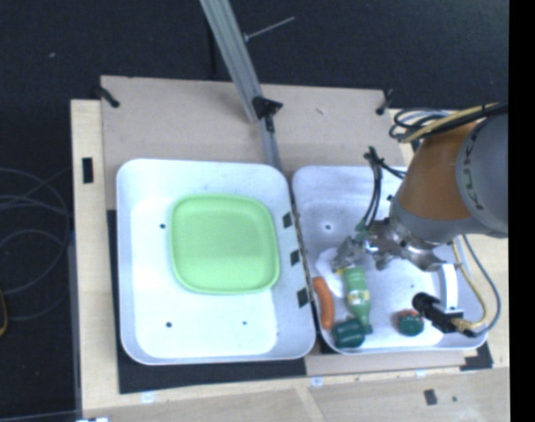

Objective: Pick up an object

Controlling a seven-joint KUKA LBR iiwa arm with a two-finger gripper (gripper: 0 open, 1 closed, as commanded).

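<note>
The right bin (325, 196) holds several small things along its near side. A light green bottle (356, 292) lies lengthwise, with a dark green object (348, 332) touching its near end. An orange carrot-shaped piece (324, 301) lies just left of the bottle, against the bin's left wall. A small teal and orange item (409, 323) sits at the near right. My gripper (362, 250) hangs at the bottle's far end, low in the bin. Nothing shows between it and the bottle that tells of a hold.
In the left bin (144, 262) lies a square light green plate (224, 243). The grey and orange arm (443, 183) covers the right bin's right side. A grey pole (237, 51) slants up from between the bins. The right bin's far left part is bare.
</note>
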